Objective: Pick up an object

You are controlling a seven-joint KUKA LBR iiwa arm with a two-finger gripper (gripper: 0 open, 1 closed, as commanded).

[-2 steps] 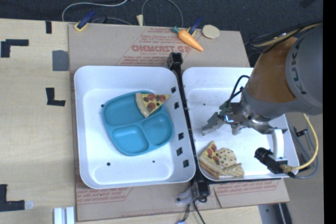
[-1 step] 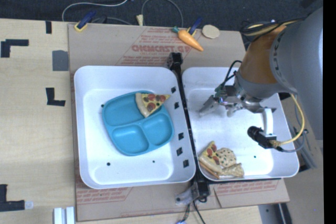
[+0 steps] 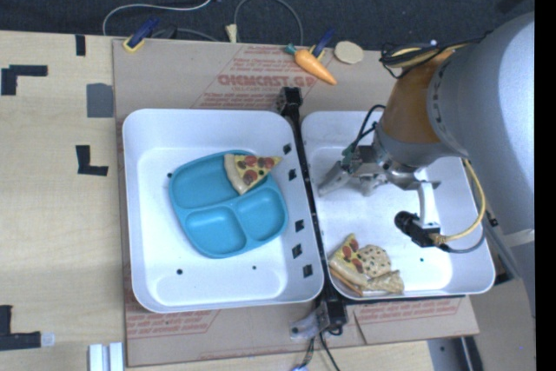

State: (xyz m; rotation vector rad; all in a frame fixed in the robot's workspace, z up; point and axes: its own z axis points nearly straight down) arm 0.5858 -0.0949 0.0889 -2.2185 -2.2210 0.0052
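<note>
Operator: Report claw position and state.

Technician: The claw [image 3: 334, 181] sits low in the right bin [image 3: 460, 278], near its left wall and just right of the divider [image 3: 300, 187] between the bins. Its fingers [image 3: 330, 182] point left. They converge toward a point with nothing between them, but whether they are fully pressed together I cannot tell at this size.

Operator: Locate the pickable objects.

Technician: One pizza slice [image 3: 367, 267] lies flat at the front-left corner of the right bin, close to the front rim and well apart from the claw. A second pizza slice [image 3: 250, 169] rests on the upper right rim of the blue divided plate [image 3: 228, 206] in the left bin [image 3: 143, 274].

Operator: Clearance?

Technician: Bare bin floor lies between the claw and the near slice. The arm [image 3: 486, 100] covers the right bin's back-right portion. A toy carrot [image 3: 314, 67] lies on the tabletop [image 3: 52, 213] behind the bins, outside both rims.
</note>
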